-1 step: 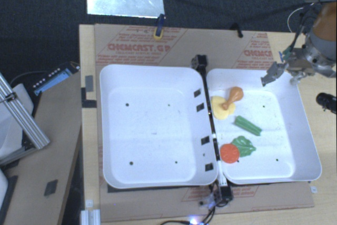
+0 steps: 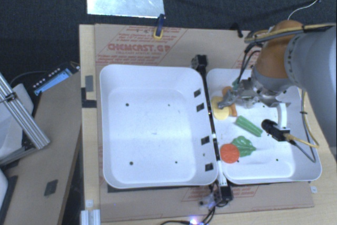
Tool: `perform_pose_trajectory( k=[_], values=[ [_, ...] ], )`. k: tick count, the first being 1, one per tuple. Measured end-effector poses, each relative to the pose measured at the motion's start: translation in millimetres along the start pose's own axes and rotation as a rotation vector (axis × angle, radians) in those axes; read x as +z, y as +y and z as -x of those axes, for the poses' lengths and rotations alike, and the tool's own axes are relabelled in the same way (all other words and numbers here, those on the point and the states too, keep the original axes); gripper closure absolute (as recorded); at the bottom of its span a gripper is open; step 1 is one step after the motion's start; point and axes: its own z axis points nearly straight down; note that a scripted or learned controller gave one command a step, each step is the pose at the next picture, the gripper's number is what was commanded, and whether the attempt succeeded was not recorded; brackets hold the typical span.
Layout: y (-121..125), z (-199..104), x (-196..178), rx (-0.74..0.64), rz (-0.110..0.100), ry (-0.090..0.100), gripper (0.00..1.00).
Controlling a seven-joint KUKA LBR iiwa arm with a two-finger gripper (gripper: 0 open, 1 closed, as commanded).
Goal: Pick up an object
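Note:
My gripper hangs low over the upper left part of the right bin, reaching in from the right. Directly under and beside it lie a yellow round piece and a small orange piece, close to the bin's left wall. A green elongated item lies just below the gripper, apart from it. Further toward the front sit a red round item and a green leafy item, touching each other.
The left bin stands alongside, separated by a black hinged divider. A black fitting with a yellow cable hangs from the arm over the right bin. The grey arm and orange band cover the bin's back right.

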Motion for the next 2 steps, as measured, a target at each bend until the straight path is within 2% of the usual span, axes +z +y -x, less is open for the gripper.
perform_pose_trajectory(
  k=[1, 2],
  values=[
    [2.9, 4.4, -19.5, 0.003, 0.011, -0.005, 1.00],
    [-37.9, -2.3, -82.7, 0.007, 0.012, -0.005, 1.00]
  ],
)
